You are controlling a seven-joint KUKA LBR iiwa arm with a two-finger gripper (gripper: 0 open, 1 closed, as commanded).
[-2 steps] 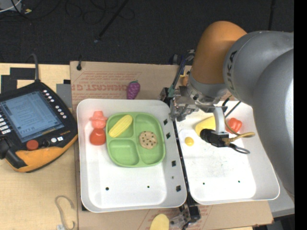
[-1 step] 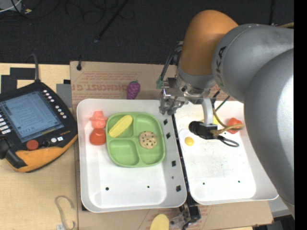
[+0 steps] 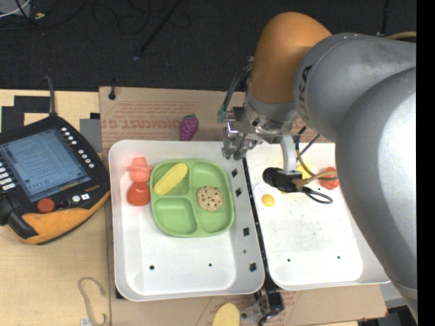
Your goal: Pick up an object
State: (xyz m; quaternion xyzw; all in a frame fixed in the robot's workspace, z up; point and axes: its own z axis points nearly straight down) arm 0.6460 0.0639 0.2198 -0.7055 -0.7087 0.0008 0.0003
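While the grey arm's two-finger gripper (image 3: pixel 235 151) hangs over the far corner of the left shallow white bin (image 3: pixel 177 270), just beside the seam where it meets the right shallow white bin (image 3: pixel 312 243), this angle does not let one tell whether it is spread or pressed together. Closest to it, a little toward the camera and slightly to the view's left, lies the round chocolate-chip cookie (image 3: pixel 210 197). It sits in the compartment nearest the gripper of the green divided plastic plate (image 3: pixel 178 219). The yellow corn cob (image 3: pixel 170 177) lies tilted in the plate's far-left compartment, further from the gripper. Just beside the plate's far-left rim stands the pink-and-red plastic figure (image 3: pixel 138 182), well apart from the gripper. On the gripper's other side, in the right bin, a small yellow oval piece (image 3: pixel 268 200) lies near the seam. An orange-red piece (image 3: pixel 329 177) lies further off toward the arm. The halves of both bins nearer the camera are bare white floor, leaving open room there. A purple grape-like toy (image 3: pixel 189 126) rests on the brown cardboard (image 3: pixel 149 114) behind the left bin, outside its rim.
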